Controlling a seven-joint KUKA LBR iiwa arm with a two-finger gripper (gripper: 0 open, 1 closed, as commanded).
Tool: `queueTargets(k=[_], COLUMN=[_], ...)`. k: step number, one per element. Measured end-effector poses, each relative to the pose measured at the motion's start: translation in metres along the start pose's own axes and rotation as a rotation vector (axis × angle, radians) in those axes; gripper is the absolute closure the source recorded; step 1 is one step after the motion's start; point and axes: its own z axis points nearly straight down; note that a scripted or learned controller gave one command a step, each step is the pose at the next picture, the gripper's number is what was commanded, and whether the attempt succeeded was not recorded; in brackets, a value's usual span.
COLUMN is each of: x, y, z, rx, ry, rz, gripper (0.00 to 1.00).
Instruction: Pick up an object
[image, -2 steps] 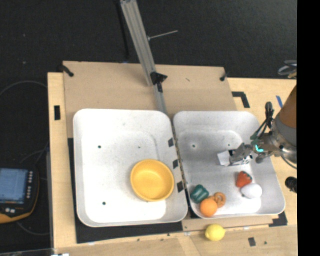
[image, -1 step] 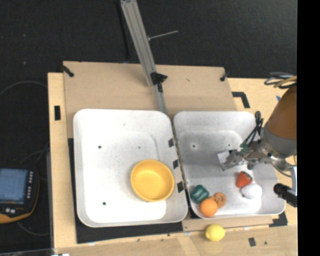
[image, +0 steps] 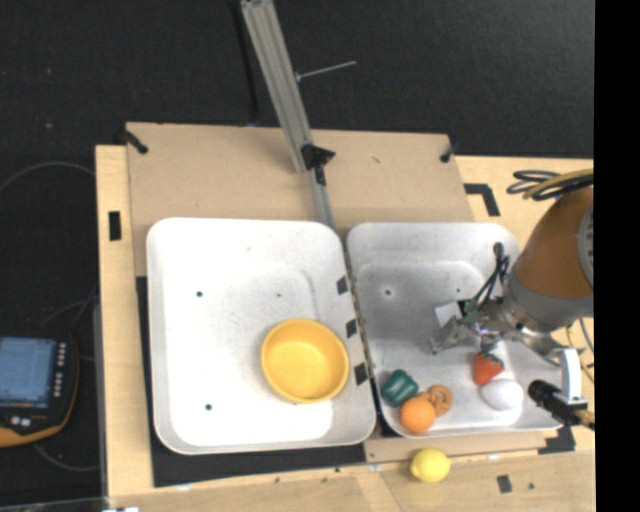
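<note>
The right bin holds several small items along its front edge: a green block, an orange ball, a small brown-orange piece, a red-orange item and a white ball. My gripper hangs low over the right bin, just up and left of the red-orange item, with the orange-banded arm reaching in from the right. I see nothing between its fingers. A yellow bowl sits in the left bin.
A yellow lemon-like ball lies on the bench outside the bins, in front of the right bin. A metal pole slants up from the bins' back edge. A handheld pendant lies at far left.
</note>
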Motion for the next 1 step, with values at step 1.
queueTargets(k=[1], x=[-0.0018], y=[-0.0001], z=[0.0122], rx=[-0.003], ry=[-0.001], rz=[0.002], gripper=[0.0])
